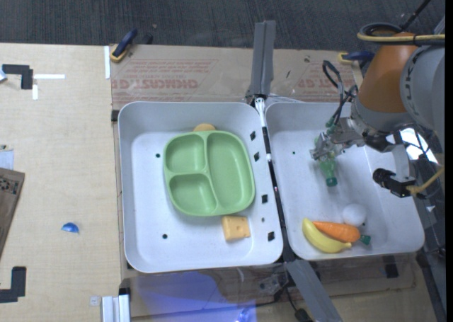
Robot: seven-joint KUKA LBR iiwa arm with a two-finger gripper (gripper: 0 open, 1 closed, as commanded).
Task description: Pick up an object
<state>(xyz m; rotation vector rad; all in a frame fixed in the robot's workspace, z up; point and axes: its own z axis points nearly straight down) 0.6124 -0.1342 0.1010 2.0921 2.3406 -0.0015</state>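
Red mirrored lettering on cardboard [185,73] at twelve o'clock, unreadable, gripper [327,149] over right bin [396,243], grip state unclear, small green object [329,171] just beneath, banana [322,236] and carrot [340,229] at five o'clock.

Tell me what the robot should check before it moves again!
1. Pincer is over the right bin: ok.
2. A green thing hangs just under the pincer: ok.
3. Green thing truly gripped: cannot tell, since the view is too small to show how the pincer stands.
4. Carrot and banana lie together at the bin's near edge, away from the pincer: ok.
5. White ball sits apart from the pincer: ok.
6. Green plate and cheese stay in the left bin, out of the way: ok.
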